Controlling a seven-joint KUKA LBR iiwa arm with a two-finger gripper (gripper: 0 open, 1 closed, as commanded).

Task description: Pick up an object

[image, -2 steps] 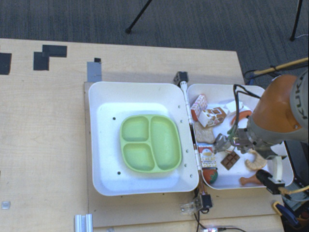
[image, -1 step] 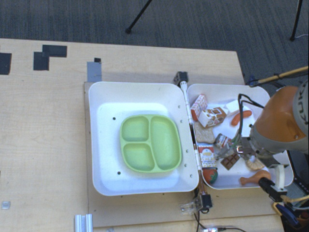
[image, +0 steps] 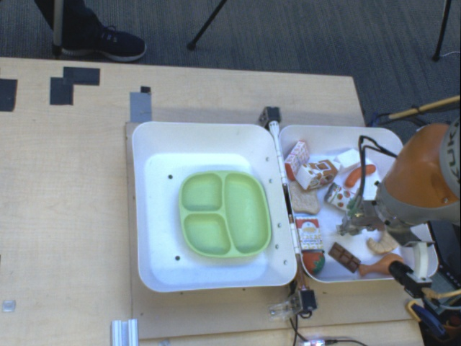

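Observation:
The right bin [image: 338, 132] holds several toy foods. Among them are a red-and-white carton [image: 297, 155], a brown-and-white box [image: 317, 173], a bread slice [image: 305, 202], a small juice carton [image: 310, 234] and a chocolate bar [image: 344, 257]. My gripper [image: 354, 225] hangs low over the middle of this bin, under the grey arm with its orange band [image: 425, 175]. It sits just right of the juice carton and above the chocolate bar. A beige pastry [image: 380, 245] and an orange piece [image: 374, 267] lie beside it on the right.
The left bin [image: 155, 193] bears a green three-part plate [image: 224, 214]. A red sausage [image: 358, 176] and a green-and-white packet [image: 338, 193] lie behind the gripper. A red-and-green fruit [image: 313, 264] rests at the right bin's front corner. A black cable [image: 374, 144] loops over the arm.

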